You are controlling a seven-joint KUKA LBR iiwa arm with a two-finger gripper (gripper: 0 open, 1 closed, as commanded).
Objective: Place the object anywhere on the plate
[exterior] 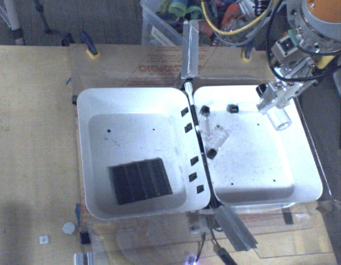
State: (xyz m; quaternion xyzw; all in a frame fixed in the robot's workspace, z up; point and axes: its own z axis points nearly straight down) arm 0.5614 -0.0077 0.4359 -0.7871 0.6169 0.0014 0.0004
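Nothing sits on the dark plate (140, 180) yet — the gripper (274, 105) hovers over the right bin (303, 142), apparently carrying a clear cup (280, 118); the whole transfer remains.

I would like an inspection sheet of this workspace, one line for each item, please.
Surface: wooden bench bearing two white bins, left bin and right bin.
Job's things: dark ridged plate flat in the left bin; clear object at the gripper, over the right bin; grasp not certain.
Clutter: clear plastic pieces and small black bits in the right bin.
Grippers: gripper over the right bin's far right corner.
Cables: yellow and black cables loop near the arm.
Surroundings: box of colourful items behind the bins; blue clamp on the bench.
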